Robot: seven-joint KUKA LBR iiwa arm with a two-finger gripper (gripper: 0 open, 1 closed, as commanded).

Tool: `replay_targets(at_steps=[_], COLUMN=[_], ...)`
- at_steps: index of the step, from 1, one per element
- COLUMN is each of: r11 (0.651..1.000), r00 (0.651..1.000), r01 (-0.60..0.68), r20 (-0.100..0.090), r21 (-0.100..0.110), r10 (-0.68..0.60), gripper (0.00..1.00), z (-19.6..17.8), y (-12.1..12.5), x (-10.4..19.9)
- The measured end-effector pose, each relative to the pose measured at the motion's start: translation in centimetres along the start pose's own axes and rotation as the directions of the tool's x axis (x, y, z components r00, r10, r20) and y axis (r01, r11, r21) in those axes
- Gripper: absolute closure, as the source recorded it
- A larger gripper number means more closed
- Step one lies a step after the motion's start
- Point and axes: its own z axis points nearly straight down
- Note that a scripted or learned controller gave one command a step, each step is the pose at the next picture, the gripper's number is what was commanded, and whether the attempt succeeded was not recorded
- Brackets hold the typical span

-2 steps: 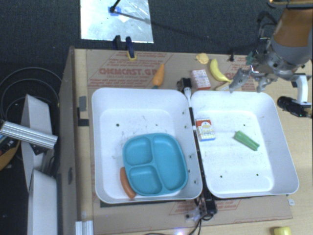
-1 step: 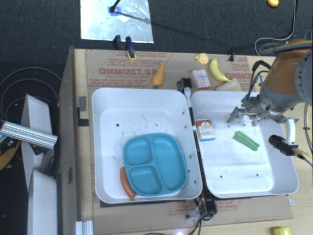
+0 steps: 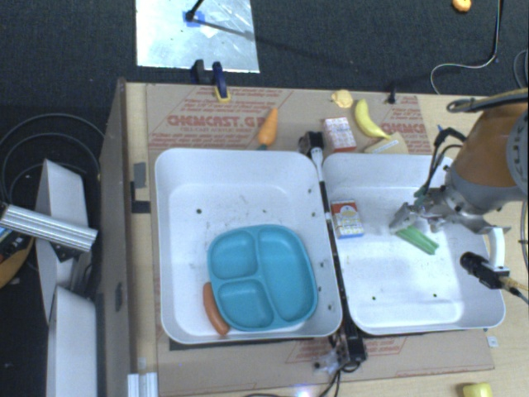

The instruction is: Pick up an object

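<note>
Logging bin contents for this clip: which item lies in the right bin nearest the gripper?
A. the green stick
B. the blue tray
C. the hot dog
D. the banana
A: the green stick lies in the right bin just below the gripper; the blue tray and hot dog are in the left bin, and the banana is on the cardboard behind.

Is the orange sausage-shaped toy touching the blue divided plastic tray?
Touching. The camera view shows the orange sausage-shaped toy lying against the lower left rim of the blue divided plastic tray.
</note>
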Motion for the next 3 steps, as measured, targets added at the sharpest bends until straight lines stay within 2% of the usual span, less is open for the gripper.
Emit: replay_targets(at_steps=[1,2,3], r11=[1.000,1.000,1.000], r00=[1.000,1.000,1.000], r01=[0.002,0.006,0.005], r20=[0.001,-0.001,0.004], r21=[-0.007,-0.001,-0.010], r10=[-0.002,-0.006,-0.005], gripper=[0.00,0.00,0.00], z=[-4.4,2.2,1.7], y=[-0.5,-0.4,4.3], x=[-0.6,0.7,-3.4])
